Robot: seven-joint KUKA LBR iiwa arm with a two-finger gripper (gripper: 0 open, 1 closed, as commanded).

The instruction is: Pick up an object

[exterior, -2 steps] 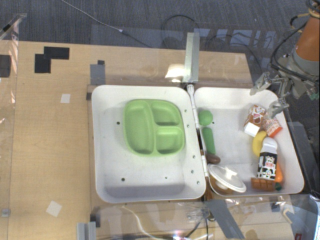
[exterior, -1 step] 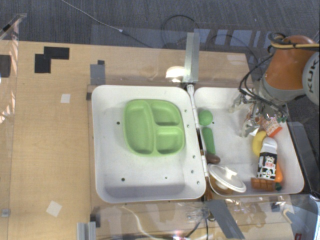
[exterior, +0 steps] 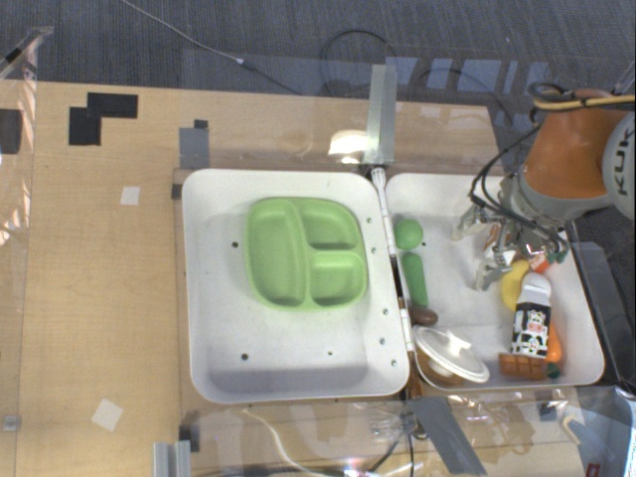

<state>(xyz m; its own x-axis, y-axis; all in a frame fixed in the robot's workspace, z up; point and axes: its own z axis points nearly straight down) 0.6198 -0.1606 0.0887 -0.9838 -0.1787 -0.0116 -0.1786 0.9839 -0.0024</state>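
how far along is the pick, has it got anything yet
Done: the arm has reached into the right bin and the gripper sits low by the yellow item and the milk bottle. In hand: nothing visibly between its fingers. Left: gripping and lifting something. The bottle, the green tool and the bowl lie in the bin; the green tray rests in the left bin.

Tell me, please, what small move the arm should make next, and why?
Probably a short descent: the gripper hovers in the right bin just above a yellow item beside the bottle, and nothing is visibly held.
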